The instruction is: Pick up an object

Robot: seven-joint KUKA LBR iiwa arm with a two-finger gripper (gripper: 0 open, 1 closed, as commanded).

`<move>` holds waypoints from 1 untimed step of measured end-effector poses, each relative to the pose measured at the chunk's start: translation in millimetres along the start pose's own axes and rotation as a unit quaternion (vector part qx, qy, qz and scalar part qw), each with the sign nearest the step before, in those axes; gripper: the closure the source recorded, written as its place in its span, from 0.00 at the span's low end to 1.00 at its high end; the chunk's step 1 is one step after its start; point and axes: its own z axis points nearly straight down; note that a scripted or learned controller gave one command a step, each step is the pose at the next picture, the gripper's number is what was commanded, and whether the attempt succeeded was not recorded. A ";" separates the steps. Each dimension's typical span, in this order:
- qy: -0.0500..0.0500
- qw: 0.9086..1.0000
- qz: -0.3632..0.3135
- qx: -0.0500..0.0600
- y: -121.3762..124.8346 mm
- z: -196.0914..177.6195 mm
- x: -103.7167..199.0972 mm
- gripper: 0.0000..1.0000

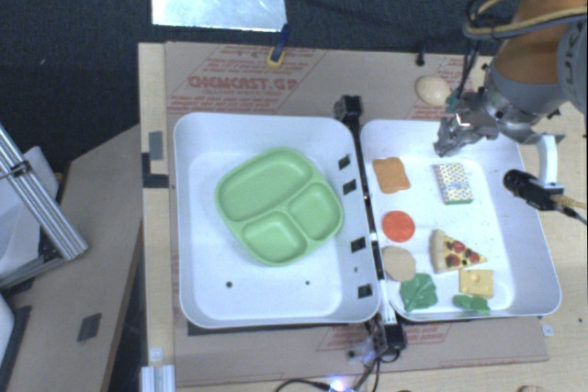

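Observation:
My gripper (450, 142) hangs over the far edge of the right bin (533, 262), just above a patterned blue-white packet (453, 183). Its fingers point down and nothing shows between them. In the right bin lie an orange toast slice (391, 174), a red disc (398, 225), a tan round cookie (399, 263), a pizza slice (454, 251), a yellow cheese block (476, 281) and a green leafy piece (420, 291).
The left bin (197, 271) holds a green divided plate (278, 205). A beige egg-shaped thing (431, 89) rests on the cardboard behind the right bin. A black divider (360, 197) runs between the bins.

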 end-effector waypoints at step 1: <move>0.000 1.000 0.000 0.001 -1.4 5.9 49.3 1.00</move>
